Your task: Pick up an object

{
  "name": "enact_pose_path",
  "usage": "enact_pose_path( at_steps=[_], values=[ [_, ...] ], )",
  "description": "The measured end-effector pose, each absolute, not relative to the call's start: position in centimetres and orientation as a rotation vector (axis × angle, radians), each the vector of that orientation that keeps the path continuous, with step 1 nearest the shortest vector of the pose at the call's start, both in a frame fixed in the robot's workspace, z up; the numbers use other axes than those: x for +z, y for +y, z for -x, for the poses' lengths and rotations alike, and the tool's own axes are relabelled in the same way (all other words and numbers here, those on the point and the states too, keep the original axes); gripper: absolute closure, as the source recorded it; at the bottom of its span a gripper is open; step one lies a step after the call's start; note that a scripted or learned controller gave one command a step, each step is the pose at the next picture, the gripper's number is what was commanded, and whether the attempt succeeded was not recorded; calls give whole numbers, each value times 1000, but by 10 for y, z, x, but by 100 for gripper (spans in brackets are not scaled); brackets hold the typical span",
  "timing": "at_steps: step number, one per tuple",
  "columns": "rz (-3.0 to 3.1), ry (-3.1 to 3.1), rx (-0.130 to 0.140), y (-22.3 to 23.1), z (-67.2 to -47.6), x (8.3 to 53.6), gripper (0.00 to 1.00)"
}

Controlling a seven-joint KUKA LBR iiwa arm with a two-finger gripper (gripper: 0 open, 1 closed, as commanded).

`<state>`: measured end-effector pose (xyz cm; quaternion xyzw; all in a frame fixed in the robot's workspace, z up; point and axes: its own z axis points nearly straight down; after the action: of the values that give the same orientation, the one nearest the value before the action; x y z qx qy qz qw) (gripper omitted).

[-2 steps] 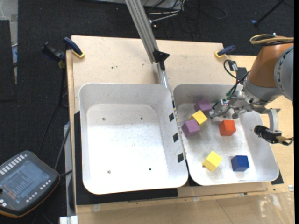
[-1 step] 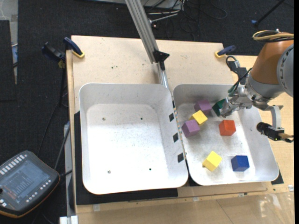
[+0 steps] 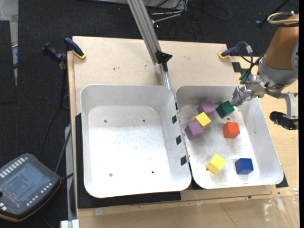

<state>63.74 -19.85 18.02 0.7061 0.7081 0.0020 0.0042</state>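
Note:
The right bin [image 3: 269,146] holds several small blocks. A dark green block [image 3: 224,109] sits tilted near the bin's far side, and my gripper [image 3: 236,100] is right at its upper right edge, reaching in from the right. Whether it grips the green block is unclear. Left of the green block lie a purple block [image 3: 206,108], a yellow block [image 3: 203,119] and a second purple block [image 3: 194,129]. An orange-red block [image 3: 231,129] rests just below the green one. Another yellow block [image 3: 216,164] and a blue block [image 3: 244,166] lie near the bin's front.
The left bin [image 3: 95,127] adjoins the right one along a shared rim. A slanted metal pole [image 3: 147,32] comes down to the bins' far junction. Clamps sit at the board's far corners, and a pendant [image 3: 23,186] lies at the lower left.

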Motion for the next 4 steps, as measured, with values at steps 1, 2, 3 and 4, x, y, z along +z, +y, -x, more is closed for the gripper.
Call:
enact_pose_path(
  at_steps=[1,2,3,4],
  values=[
    [-2214,2219,5,-199,-639,220,100],
    [-2216,2231,1,-144,-630,212,100],
    [-2216,2232,0,-90,-619,205,100],
    [-2215,2233,0,-33,-606,203,100]
  ],
)
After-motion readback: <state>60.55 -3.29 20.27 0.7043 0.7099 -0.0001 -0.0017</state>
